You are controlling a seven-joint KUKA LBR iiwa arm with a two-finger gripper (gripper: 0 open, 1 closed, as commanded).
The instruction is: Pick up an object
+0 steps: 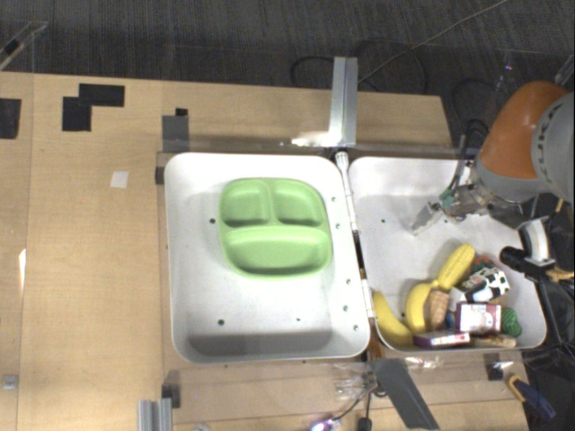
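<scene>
just below claw point(437, 212), corn cob point(454, 266)

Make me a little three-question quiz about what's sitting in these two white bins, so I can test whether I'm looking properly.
1. True or false: the green divided plate lies in the left bin.
2. Where in the right bin is the toy food piled? A) far corner by the metal post B) near end, toward the camera C) spread evenly
3. Fill in: the corn cob lies beside two yellow ____.

Key
1. True.
2. B; the pile lies at the near end, while the tool hangs above bare floor further back.
3. Bananas.
</scene>
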